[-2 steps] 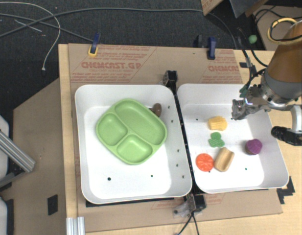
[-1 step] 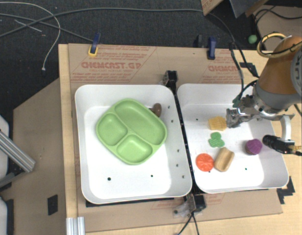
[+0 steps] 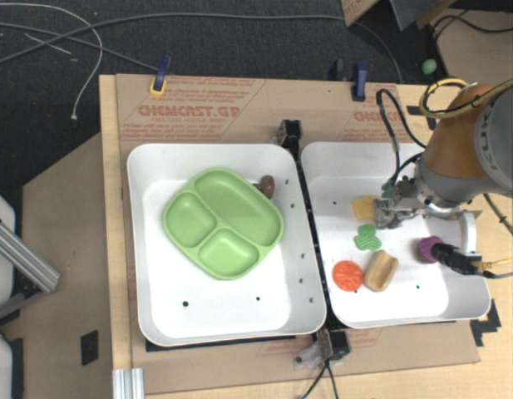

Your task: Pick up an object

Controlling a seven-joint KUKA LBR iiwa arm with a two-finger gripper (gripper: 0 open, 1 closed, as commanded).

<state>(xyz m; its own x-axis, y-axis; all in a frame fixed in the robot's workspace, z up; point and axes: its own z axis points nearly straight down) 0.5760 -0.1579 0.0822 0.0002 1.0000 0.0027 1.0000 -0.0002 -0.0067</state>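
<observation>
**Arm low over right bin, claw beside the yellow piece**

Two white bins side by side on a cardboard-topped bench. Left bin (image 3: 156, 306), centre-left of frame: green divided plate (image 3: 224, 223) w/ three compartments, tilted diagonally. A small brown object (image 3: 266, 187) sits just off the plate's upper-right edge, touching or nearly so.

Right bin (image 3: 422, 306), centre-right of frame, holds the loose items:
- yellow piece (image 3: 363, 208), upper middle of bin
- small green object (image 3: 368, 240), just below the yellow one
- round orange-red object (image 3: 348, 276), lower left of bin
- tan block (image 3: 381, 271), touching or just beside the orange-red one on its right
- purple object (image 3: 428, 248), toward the bin's right side, next to the arm's black hardware

Arm comes in from frame right, orange band at upper right. Gripper (image 3: 391, 210) sits low in the right bin, immediately right of the yellow piece, above the green object. Claw state: can't tell; too small and cluttered to read. Nothing visibly lifted; all items look to be resting on the bin floors.

Blue clamps (image 3: 161, 73) at the bench's top edge; cables on the dark floor at upper left.
</observation>
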